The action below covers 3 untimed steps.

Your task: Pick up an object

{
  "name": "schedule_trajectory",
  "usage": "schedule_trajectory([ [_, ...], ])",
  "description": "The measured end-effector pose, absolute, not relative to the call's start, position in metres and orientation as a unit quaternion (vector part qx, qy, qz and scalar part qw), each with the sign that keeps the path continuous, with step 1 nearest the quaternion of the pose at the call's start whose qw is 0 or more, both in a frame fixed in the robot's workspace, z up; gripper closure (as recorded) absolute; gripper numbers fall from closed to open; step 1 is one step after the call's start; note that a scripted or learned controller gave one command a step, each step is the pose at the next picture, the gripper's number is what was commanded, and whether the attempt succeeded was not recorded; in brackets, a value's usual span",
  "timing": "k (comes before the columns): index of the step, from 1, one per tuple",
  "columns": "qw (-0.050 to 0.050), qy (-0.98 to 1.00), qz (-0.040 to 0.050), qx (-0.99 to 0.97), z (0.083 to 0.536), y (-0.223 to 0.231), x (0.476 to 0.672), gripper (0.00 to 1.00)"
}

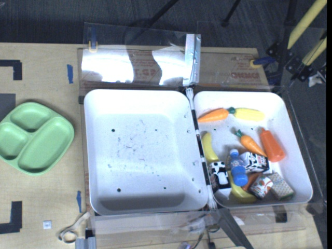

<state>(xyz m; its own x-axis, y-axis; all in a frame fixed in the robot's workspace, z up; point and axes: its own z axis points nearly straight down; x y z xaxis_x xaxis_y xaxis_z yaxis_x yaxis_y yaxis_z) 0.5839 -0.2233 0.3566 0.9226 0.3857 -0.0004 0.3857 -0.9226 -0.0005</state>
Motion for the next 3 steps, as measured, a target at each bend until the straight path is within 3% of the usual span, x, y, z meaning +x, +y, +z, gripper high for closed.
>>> schedule_trajectory([
  [1, 0.001, -0.261, 0.0008, -0.965, 0.194, -0.204, 0.628, 0.00],
  [2, 0.001, -0.285, -0.0008, -0.959, 0.131, -0.183, 0.563, 0.00],
  [3, 0.000, -0.142, 0.0000, -0.990, 0.180, -0.220, 0.648, 0.00],
])
